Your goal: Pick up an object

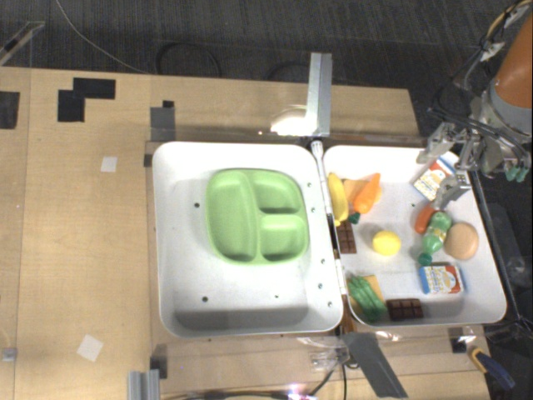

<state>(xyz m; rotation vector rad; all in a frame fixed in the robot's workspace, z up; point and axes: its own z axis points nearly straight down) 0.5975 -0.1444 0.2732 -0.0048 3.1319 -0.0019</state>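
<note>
Gripper [450,169] above the right bin's [491,307] far corner, holding nothing; whether its fingers are spread I cannot tell.

Just beside it lies a small printed carton [432,181]; a glossy red-and-green vegetable [433,227] and smooth tan egg-shape [462,242] sit nearer. Rounded plastic could slip from a pinch.

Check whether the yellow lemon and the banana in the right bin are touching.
Apart. The camera view shows bare white bin floor between the lemon and the banana, which lies against the bin's left wall beside the carrot.
</note>
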